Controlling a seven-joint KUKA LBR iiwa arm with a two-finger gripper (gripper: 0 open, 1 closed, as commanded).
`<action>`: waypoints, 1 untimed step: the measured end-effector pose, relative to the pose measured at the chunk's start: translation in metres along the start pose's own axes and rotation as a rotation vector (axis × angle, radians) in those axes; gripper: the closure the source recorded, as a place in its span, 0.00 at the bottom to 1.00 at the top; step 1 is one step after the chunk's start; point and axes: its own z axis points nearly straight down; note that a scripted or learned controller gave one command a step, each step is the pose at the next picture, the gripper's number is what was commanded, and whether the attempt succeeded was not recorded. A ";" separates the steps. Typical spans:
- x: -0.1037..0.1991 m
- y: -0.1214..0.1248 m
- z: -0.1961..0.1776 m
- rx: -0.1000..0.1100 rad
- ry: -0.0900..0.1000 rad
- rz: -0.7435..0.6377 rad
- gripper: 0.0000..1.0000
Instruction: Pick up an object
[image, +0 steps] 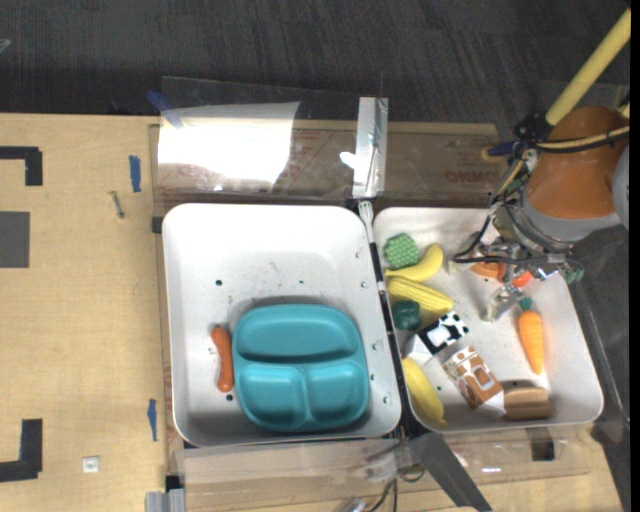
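Gripper (510, 290) hangs over the right bin (585, 385), just above the carrot (532, 340) — probably lining up a grab.

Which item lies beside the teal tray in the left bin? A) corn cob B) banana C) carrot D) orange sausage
D: the orange sausage lies along the left edge of the teal tray in the left bin; the carrot, corn cob and banana are in the right bin.

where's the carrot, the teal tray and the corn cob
carrot (533, 341), camera view, middle of its orange body
teal tray (300, 365), camera view, ridge between its compartments
corn cob (419, 293), camera view, middle of the cob
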 end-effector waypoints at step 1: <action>0.090 0.023 -0.001 -0.001 0.005 -0.114 0.00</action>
